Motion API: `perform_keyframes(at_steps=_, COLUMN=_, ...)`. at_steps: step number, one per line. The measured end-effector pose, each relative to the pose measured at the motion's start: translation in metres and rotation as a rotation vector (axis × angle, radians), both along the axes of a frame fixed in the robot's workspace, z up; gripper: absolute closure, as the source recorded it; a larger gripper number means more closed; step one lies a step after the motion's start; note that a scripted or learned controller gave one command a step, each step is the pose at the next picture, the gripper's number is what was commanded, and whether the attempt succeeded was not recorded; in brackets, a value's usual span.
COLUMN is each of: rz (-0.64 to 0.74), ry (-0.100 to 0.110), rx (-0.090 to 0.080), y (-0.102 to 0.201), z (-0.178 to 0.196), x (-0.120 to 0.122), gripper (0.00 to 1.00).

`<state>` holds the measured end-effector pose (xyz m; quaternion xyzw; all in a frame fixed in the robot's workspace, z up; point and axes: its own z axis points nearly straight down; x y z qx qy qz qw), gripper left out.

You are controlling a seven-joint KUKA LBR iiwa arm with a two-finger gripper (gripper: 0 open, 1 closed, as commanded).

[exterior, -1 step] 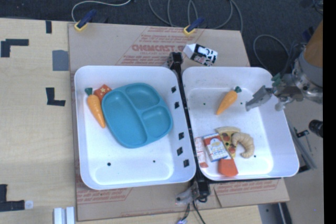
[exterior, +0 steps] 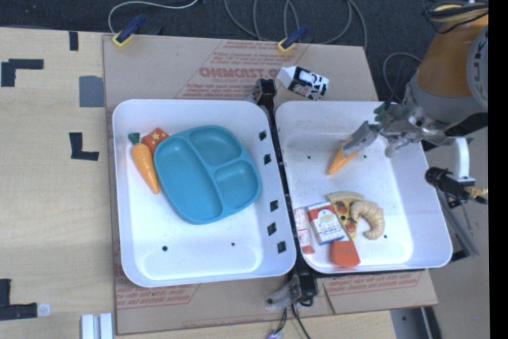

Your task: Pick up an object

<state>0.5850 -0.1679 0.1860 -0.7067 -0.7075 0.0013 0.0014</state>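
In the right bin (exterior: 413, 171) an orange cone-shaped piece (exterior: 342, 161), perhaps a toy carrot, is pinched between the two fingers of the gripper (exterior: 359, 140), which is clamped on its upper end. Its long axis runs on a slant from upper right to lower left, with the pointed tip aimed down toward the bin's floor and toward the divider between the bins. Whether the tip touches the floor or hangs just above it is hard to tell. The arm (exterior: 448, 71) comes in from the right, its orange band above the grey wrist, and the wrist leans over the far right part of the bin so the fingers stretch out to the left and slightly down. The arm's upper part is cut off at the edge of the view. Near the front of the same bin lie a croissant (exterior: 370, 217), a pizza slice (exterior: 344, 209), a small red and white carton (exterior: 322, 225) and a red block (exterior: 344, 253), packed so close that their edges overlap. In the left bin (exterior: 190, 262) a blue divided plate (exterior: 208, 173) sits beside a carrot (exterior: 144, 165), with a red thing half hidden behind the plate
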Motion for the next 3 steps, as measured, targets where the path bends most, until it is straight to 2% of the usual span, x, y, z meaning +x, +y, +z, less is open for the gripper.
perform_keyframes(at_steps=1, rz=0.001, ry=-0.011, rx=-0.003, y=0.008, z=-0.099, x=0.066, gripper=0.00)
perform_keyframes(at_steps=2, rz=0.000, ry=-0.007, rx=-0.003, y=0.038, z=-0.100, x=0.050, gripper=0.00)
perform_keyframes(at_steps=3, rz=0.001, ry=-0.007, rx=-0.003, y=0.037, z=-0.089, x=0.050, gripper=1.00)
